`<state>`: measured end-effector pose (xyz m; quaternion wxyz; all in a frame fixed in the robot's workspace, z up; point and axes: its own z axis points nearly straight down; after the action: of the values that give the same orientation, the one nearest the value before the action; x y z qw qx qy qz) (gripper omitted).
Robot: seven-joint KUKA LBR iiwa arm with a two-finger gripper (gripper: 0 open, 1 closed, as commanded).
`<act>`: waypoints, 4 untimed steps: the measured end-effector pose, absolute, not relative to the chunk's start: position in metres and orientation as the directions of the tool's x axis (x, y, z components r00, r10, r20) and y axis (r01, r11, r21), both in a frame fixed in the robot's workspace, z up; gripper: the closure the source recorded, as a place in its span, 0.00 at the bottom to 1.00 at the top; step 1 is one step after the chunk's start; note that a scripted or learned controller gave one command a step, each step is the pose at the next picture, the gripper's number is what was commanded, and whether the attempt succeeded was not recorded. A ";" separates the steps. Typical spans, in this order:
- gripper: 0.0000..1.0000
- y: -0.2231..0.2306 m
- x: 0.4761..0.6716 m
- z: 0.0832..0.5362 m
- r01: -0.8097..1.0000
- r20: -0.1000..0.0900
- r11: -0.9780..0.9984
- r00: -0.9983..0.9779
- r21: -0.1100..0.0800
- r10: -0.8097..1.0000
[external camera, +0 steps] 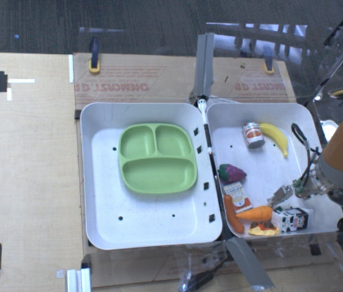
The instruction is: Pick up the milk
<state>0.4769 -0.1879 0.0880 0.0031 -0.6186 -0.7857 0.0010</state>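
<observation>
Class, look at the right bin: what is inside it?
Right bin holds a can, banana, purple vegetable, carrot, hot dog and milk. The end effector covers some floor.

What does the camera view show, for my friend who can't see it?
The robot's tool hangs just above a small milk carton in the right bin, near a carrot, banana and can. The left bin holds a green divided plate.

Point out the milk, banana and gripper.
milk (pixel 291 219), camera view, middle of the carton's side
banana (pixel 276 137), camera view, mid-curve of the fruit
gripper (pixel 283 193), camera view, midway between its fingertips
</observation>
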 end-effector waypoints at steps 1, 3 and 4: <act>0.00 -0.175 0.478 0.146 0.987 0.001 0.158 -0.158 -0.004 0.987; 1.00 -0.187 0.475 0.092 0.967 -0.001 -0.256 0.256 -0.015 0.967; 0.00 -0.187 0.475 0.092 0.967 0.000 -0.256 0.256 -0.016 0.967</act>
<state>0.4751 -0.1874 0.0924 0.0060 -0.7925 -0.6099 0.0050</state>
